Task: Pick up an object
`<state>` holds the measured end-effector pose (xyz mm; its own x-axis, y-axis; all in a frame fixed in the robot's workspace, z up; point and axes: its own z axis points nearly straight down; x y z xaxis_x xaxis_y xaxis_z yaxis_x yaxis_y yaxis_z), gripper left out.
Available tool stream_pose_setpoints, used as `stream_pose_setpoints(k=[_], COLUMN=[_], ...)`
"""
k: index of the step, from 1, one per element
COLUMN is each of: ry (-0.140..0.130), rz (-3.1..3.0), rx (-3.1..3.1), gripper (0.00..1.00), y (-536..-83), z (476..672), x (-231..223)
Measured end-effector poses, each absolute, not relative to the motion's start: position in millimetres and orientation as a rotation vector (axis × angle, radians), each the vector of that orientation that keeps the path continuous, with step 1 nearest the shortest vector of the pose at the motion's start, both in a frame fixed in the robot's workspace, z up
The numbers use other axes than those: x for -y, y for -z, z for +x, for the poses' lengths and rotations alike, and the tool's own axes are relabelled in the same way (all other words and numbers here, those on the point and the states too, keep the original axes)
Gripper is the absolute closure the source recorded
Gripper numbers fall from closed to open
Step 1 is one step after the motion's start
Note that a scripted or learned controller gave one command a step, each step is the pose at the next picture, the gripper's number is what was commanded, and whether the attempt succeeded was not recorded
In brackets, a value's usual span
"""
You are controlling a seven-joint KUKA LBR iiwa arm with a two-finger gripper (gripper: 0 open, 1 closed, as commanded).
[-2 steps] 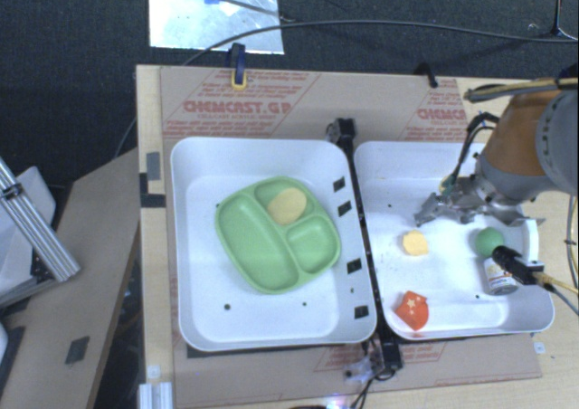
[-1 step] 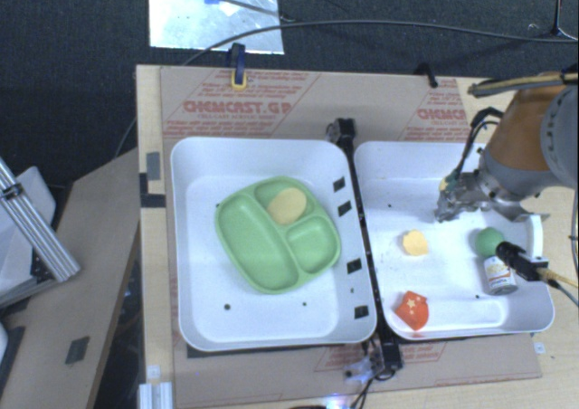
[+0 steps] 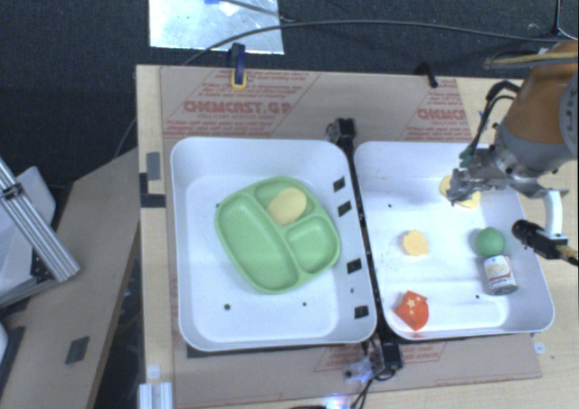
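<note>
gripper (image 3: 463,188) low at far side of right bin (image 3: 389,163), over a pale yellow object (image 3: 469,202) partly hidden beneath it. finger state: cannot tell. green ball (image 3: 489,241) near right.

glossy plastic bins (image 3: 194,217), matt green plastic tray (image 3: 262,253)

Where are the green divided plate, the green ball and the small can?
green divided plate (image 3: 258,249), camera view, bare long compartment.
green ball (image 3: 489,241), camera view, top of the ball.
small can (image 3: 498,274), camera view, its labelled side.
</note>
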<state>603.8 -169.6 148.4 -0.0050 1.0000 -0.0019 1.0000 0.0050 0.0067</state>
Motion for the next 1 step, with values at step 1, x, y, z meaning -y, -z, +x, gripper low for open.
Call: stream_pose_setpoints(k=[1], ry=[-0.006], rz=[2.210], rx=[-2.224], gripper=[1.00], y=[-212.9], z=[602.3], x=[170.2])
